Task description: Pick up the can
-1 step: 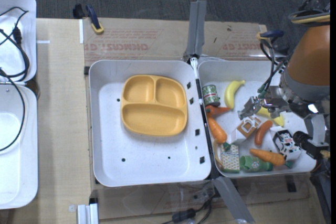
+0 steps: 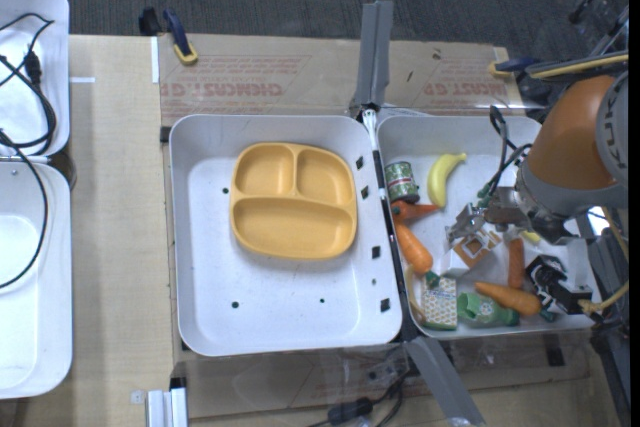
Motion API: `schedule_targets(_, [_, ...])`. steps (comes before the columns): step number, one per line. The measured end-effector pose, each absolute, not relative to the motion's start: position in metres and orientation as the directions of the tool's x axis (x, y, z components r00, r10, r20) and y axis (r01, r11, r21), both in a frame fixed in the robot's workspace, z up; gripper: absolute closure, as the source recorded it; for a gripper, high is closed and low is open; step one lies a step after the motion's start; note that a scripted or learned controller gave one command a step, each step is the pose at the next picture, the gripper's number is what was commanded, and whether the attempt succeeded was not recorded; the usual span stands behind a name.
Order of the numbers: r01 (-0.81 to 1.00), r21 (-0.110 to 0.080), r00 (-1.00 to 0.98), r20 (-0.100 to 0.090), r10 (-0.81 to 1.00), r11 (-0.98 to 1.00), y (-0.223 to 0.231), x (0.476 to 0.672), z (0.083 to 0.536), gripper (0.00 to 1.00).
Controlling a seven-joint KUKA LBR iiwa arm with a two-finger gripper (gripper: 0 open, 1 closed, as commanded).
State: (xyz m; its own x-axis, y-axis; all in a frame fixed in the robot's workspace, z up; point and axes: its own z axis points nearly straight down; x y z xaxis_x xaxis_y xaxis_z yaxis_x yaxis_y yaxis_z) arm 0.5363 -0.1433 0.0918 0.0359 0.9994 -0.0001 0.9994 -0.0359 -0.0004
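The can point(image 2: 401, 181) is lying in the right bin point(image 2: 452, 129), at its left side close to the divider, green label with a red band, tipped on its side. It is sitting apart from the gripper, with nothing gripping it. A banana point(image 2: 443, 175) is lying just to its right, angled up. An orange carrot point(image 2: 413, 247) is lying below the can, and a smaller reddish-orange piece point(image 2: 414, 210) is sitting between the two, just under the can.

The gripper point(image 2: 472, 231) is hanging near the bin's middle, right of the carrot and below the banana. Can't tell how it is set, too cluttered and small. The grey arm with its orange band point(image 2: 578, 147) is reaching in from the right.

Further down, a green packet point(image 2: 439, 303) and a green item point(image 2: 487, 313) are resting by the bin's front edge, another carrot point(image 2: 508, 297) is lying above them, and a reddish stick-shaped item point(image 2: 516, 260) is standing right of the gripper.

The left bin point(image 2: 200, 245) is holding a yellow divided plate point(image 2: 294, 200), sitting in its upper half.
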Motion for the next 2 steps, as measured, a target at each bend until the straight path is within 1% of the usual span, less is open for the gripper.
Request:
schedule_targets(1, [0.999,-0.001,0.040,0.000,0.999,-0.040,-0.144,0.536,0.100,1.00])
schedule_targets(2, [0.982,-0.002,0.190,-0.001,0.982,-0.190,-0.123,0.534,0.116,1.00])
